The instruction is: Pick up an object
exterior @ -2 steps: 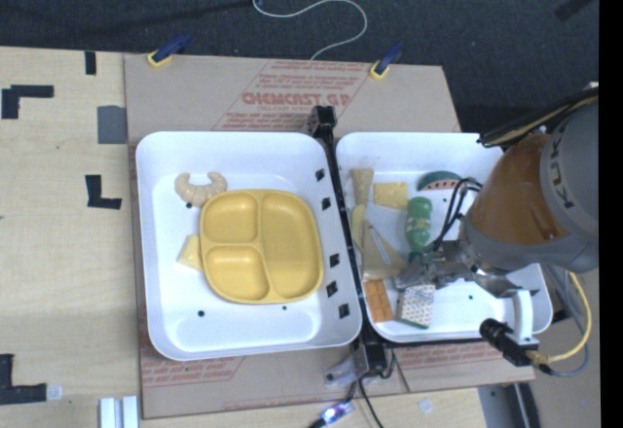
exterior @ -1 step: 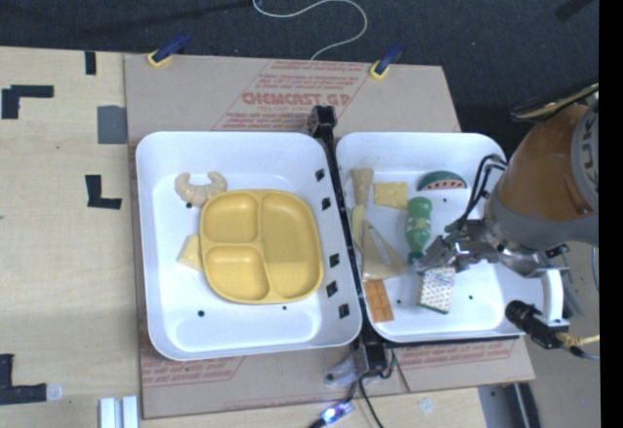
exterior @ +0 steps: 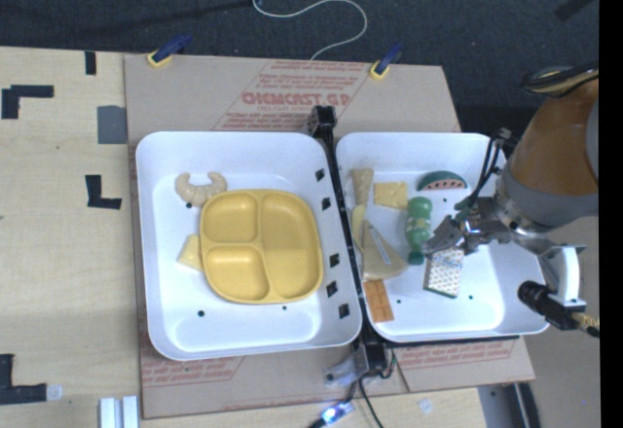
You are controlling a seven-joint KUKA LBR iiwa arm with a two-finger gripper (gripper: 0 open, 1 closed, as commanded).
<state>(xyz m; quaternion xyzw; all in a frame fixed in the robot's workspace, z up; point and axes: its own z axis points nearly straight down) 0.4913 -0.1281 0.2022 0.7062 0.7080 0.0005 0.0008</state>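
While the grey arm (exterior: 555,163) leans in over the right-hand bin (exterior: 487,319), the jaws (exterior: 458,233) hang low just above a speckled grey card (exterior: 444,272), which lies tilted on the bin floor right under them. Whether they are open or shut, I cannot tell from up here; the dark wrist hardware hides them, and nothing is visibly caught between them. Just to the far side of the jaws from the arm stands a green bottle-shaped toy (exterior: 419,227), lying lengthwise, close beside the card. Beyond the jaws, toward the back rim, rests a watermelon slice (exterior: 442,183), and near it a pale yellow cheese wedge (exterior: 390,194). Farther from the jaws, along the divider, a cream-coloured wrapper (exterior: 380,256) sprawls, and an orange-brown strip (exterior: 378,300) sits below it near the front corner.

Well away from the jaws, across the divider, the left bin (exterior: 165,319) holds a yellow compartment plate (exterior: 261,246), with a tan curved piece (exterior: 200,187) touching its back edge and a yellow wedge (exterior: 189,252) poking out from its far side. Both bins sit on a cardboard sheet (exterior: 292,90) spread over the counter (exterior: 58,222).
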